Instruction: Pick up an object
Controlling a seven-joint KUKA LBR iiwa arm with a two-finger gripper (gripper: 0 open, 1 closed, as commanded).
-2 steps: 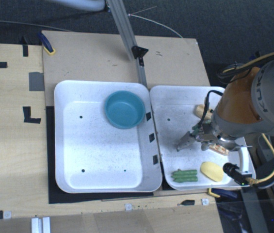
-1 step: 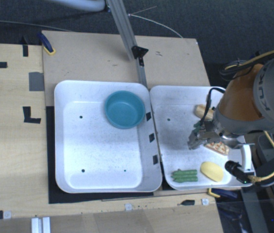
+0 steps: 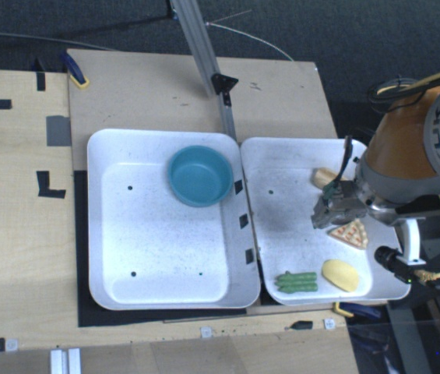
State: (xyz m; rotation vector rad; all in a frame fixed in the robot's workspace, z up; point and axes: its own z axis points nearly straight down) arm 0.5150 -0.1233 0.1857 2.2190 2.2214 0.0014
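Pizza slice (image 3: 350, 234) toy in right bin (image 3: 282, 178), long axis roughly left-right, tip toward lower right, just beside and below gripper (image 3: 327, 213), finger state cannot tell, yellow lemon-like piece (image 3: 340, 275) and green beans (image 3: 296, 282) nearer, blue bowl (image 3: 199, 175) in left bin (image 3: 118, 232).

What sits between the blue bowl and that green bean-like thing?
In the camera view, the round blue bowl and green bean-shaped toy are separated by speckled white bin floor and the two bins' adjoining rims.
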